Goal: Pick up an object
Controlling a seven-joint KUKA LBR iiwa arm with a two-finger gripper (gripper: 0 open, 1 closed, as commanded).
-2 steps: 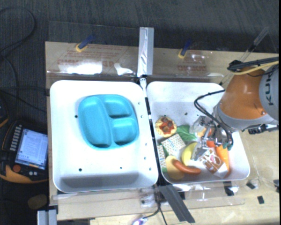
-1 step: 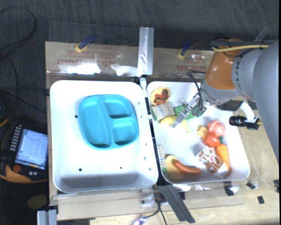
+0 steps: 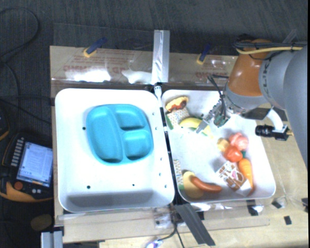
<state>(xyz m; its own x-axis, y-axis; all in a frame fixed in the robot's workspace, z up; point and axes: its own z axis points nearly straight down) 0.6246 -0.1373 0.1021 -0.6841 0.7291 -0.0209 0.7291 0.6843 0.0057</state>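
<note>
Fingers low in right bin, banana just beside, spread unclear

Well left of the gripper you see a blue tray lying flat in the left bin. Farther left, off the bench, a pendant shows you its lit screen. Behind the gripper, near it, a blue clip sits at the bench's back edge.

Robotics lab: taped bench, two white bins, teach pendant and cables on floor.
</note>
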